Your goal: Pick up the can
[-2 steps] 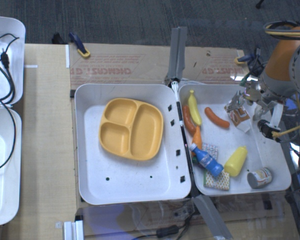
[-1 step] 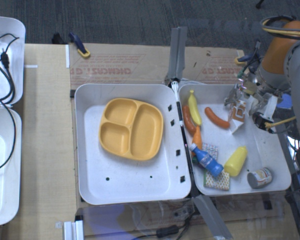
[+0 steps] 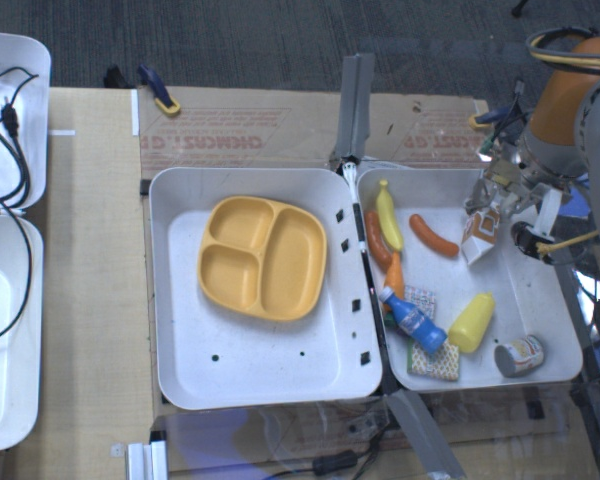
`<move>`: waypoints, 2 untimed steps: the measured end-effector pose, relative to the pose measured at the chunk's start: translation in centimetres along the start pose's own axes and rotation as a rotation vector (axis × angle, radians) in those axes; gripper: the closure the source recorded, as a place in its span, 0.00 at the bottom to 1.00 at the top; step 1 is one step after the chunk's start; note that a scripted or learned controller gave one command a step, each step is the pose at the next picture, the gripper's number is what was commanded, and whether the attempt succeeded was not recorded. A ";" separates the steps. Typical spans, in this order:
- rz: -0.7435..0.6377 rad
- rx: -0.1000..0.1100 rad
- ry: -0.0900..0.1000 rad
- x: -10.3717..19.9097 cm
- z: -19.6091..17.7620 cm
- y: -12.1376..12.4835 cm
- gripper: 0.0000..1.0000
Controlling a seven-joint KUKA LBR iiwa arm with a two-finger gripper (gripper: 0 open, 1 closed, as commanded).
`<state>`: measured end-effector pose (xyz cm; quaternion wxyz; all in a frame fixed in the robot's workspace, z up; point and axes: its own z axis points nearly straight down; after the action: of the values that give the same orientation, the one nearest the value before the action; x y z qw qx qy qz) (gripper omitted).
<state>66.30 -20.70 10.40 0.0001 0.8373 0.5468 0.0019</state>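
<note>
The can (image 3: 520, 355) is a short silver tin lying on its side in the front right corner of the right bin (image 3: 550, 298). My gripper (image 3: 494, 206) hangs over the back right part of that bin, far behind the can. A small white and orange carton (image 3: 479, 236) sits tilted right under the gripper, touching or nearly touching it. Whether the carton is gripped is unclear.
The right bin also holds a yellow bottle (image 3: 471, 323) just left of the can, a blue bottle (image 3: 415, 322), a sponge (image 3: 435, 363), a sausage (image 3: 434, 235), a banana (image 3: 387, 214) and a carrot (image 3: 394, 273). A yellow divided plate (image 3: 263, 258) lies in the left bin (image 3: 180, 348).
</note>
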 end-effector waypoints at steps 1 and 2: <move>-0.173 0.002 -0.005 1.7 -7.1 -1.2 1.00; -0.173 0.002 -0.005 1.7 -7.1 -1.2 0.00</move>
<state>65.90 -18.65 17.51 0.0008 0.7870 0.6170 -0.0006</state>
